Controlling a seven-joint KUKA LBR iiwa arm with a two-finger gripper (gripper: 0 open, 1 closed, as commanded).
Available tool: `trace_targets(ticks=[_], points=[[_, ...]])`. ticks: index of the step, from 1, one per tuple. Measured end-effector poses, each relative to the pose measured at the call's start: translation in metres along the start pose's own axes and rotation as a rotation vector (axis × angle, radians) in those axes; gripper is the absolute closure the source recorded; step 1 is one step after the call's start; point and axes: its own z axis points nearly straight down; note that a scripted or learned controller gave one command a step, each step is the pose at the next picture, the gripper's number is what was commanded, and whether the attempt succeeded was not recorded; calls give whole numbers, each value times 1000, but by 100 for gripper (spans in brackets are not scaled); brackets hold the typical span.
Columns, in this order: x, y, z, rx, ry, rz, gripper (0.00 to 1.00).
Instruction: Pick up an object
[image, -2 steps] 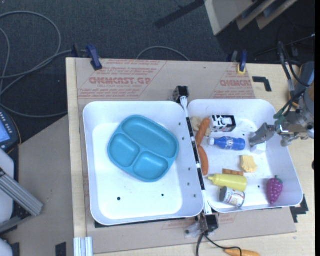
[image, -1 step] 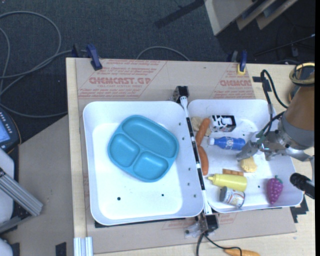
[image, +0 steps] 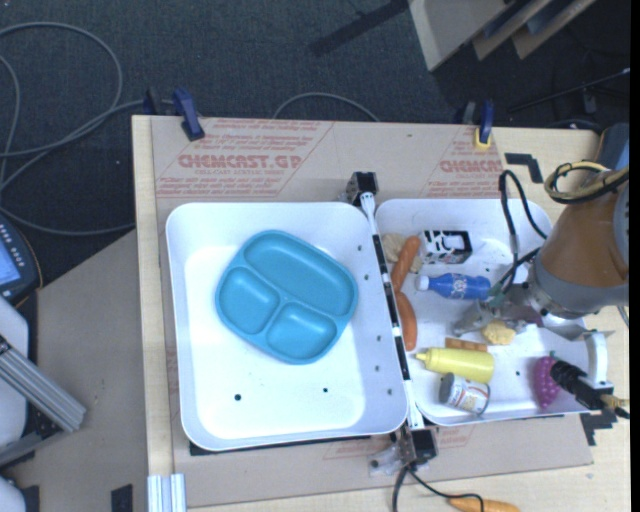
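Target candidates: toy food and small bottles lie crowded in the right bin (image: 432, 214); nothing is lifted yet, so any one of them could be the pick.
Nearest item: a pale yellowish lump (image: 498, 334) sits just beside the gripper (image: 487, 318), touching or nearly touching its tip.
Gripper: low over the middle of the right bin, reaching in from the right; whether its tips are apart or together is not clear at this angle, and nothing can be seen between them.
Bottle: a blue bottle (image: 456, 286) lies on its side just above the gripper's tip.
Mustard: a yellow squeeze bottle (image: 458, 361) lies flat below the gripper, with a small can (image: 464, 394) near its lower end.
Sausages: two orange hot dogs (image: 404, 263) lie along the bin's left wall, end to end.
Grapes: a purple bunch (image: 544, 380) sits at the lower right, partly under the arm (image: 580, 250).
Left bin: the left bin (image: 195, 330) holds a blue divided plate (image: 287, 295), well apart from the action.
Step in hand, as I judge it: settling on one item and closing on it.
Doing it well: pick one object with free space on both sides, straddle its narrow width, come straight down, and avoid catching the blue bottle alongside.
Risk: the crowding makes a two-object pinch or a glancing miss likely.
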Motion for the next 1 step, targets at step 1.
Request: trace_targets(ticks=[1], points=[[0,1,-15,-8,-2,0,100]])
